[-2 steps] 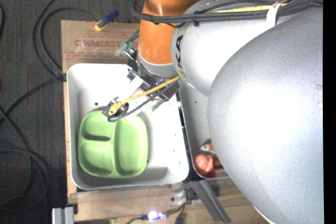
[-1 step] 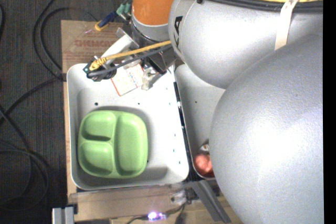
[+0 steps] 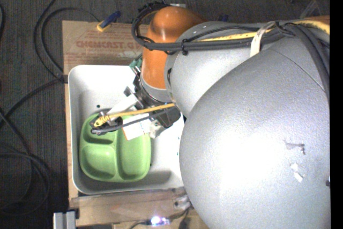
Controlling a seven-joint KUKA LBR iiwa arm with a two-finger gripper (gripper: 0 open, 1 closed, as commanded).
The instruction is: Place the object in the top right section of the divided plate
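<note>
A green divided plate lies in the left white bin, toward its front left. My gripper hangs over the plate's far edge, below the orange band of the arm. A small yellow and black thing sits at the plate's far left section, at the end of a yellow cable running from the gripper; I cannot tell whether it is an object or part of the tool. A white tag hangs over the plate's far right section.
The grey arm body covers the right half of the view and hides the second bin. Brown cardboard lies behind the bin, with a blue and yellow clip at its far edge. Cables trail on the dark floor.
</note>
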